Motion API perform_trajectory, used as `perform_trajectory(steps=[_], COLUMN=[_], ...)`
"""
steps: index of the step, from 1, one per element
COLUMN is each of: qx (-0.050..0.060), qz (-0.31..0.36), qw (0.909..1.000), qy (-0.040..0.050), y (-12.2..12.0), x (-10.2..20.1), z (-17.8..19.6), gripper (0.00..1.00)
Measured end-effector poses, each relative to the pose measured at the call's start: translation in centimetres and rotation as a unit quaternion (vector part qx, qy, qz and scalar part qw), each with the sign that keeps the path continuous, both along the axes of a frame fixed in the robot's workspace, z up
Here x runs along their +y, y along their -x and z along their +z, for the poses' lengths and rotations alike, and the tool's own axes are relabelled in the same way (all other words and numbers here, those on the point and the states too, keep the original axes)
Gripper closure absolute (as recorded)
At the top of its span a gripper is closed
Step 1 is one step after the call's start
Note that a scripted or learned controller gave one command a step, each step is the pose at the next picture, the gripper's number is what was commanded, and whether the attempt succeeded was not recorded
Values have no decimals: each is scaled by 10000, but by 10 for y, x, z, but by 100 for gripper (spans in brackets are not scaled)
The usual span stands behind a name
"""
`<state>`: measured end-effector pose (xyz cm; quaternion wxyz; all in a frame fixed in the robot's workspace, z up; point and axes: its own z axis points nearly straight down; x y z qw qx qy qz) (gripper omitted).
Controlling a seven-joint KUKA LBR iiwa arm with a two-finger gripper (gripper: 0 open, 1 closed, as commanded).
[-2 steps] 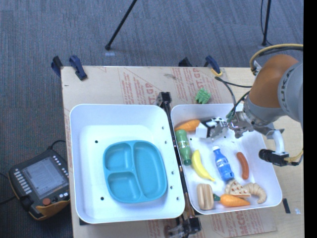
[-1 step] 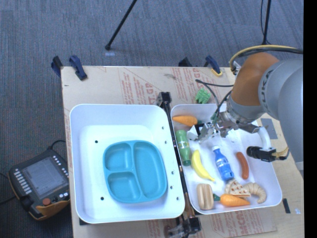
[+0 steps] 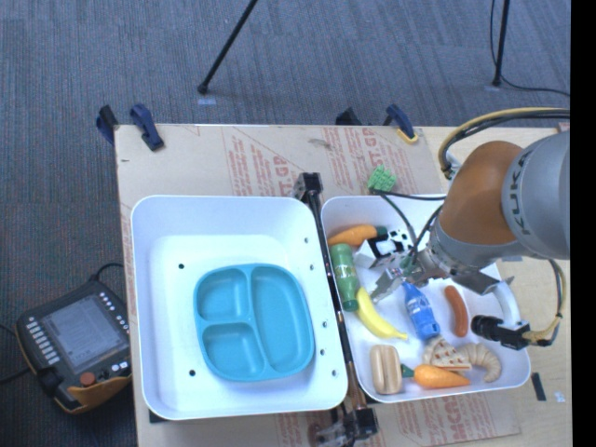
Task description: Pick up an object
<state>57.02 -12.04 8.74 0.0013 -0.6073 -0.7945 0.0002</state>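
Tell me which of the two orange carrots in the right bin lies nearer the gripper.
The carrot at the bin's far left corner, beside the green bottle; the other carrot lies along the near wall.

Right bin [image 3: 518, 380] is crowded: green bottle [image 3: 345, 275], banana [image 3: 375, 316], blue bottle [image 3: 421, 312], sausage [image 3: 456, 310], carrot [image 3: 440, 376] and croissant [image 3: 484, 359] lie close together, leaving narrow gaps. The arm [image 3: 494, 203] overhangs its upper right part. Left bin [image 3: 149, 277] offers open floor all around the blue plate [image 3: 253, 321].
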Motion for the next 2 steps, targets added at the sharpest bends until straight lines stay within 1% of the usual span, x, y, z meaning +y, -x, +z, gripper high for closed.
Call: perform_trajectory(steps=[1,2], qx=[-1,-1], qz=[-22,-22], qw=[10000,10000], qy=[-2,-2], y=[0,0], x=[-1,-1], z=[10,10], gripper=[100,0])
